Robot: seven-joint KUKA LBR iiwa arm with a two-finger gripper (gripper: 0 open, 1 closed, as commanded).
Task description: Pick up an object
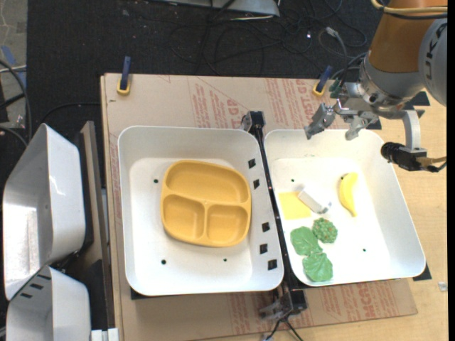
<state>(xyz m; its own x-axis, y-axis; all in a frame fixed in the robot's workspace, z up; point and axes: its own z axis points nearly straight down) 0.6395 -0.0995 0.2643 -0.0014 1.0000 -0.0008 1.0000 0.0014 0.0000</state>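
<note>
My gripper (335, 125) hangs above the far rim of the right bin (398, 204), fingers spread apart and nothing between them. In that bin lie a yellow banana (348, 193), a flat yellow square (293, 205), a small white-grey piece (313, 200) beside it, a green broccoli-like piece (325, 230) and two green leafy pieces (305, 241) (318, 266). All these objects sit well below and in front of the gripper.
The left bin (138, 212) holds a yellow divided tray (206, 203). A black clip divider (264, 190) runs between the bins. Cables lie on the dark floor behind the bench; white containers (39, 197) stand at the left.
</note>
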